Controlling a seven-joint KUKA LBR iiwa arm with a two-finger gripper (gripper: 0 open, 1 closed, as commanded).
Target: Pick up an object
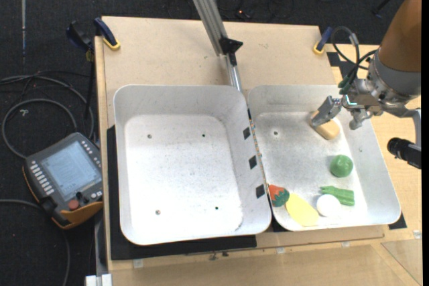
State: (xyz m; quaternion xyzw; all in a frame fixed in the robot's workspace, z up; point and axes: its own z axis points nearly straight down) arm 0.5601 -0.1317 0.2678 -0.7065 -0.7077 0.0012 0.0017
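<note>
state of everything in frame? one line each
gripper: fingers spread, above tan block, not holding it
tan block: resting on right bin floor
green ball: loose in right bin
yellow piece: lying at front edge
left bin: sitting flat

Even, bright overhead light washes both white bins (181,151) nearly flat — their floors glare pale and shadows stay faint and short. The dark floor (40,110) at left and far falls dim, and the whole picture is slightly soft and grainy.
</note>
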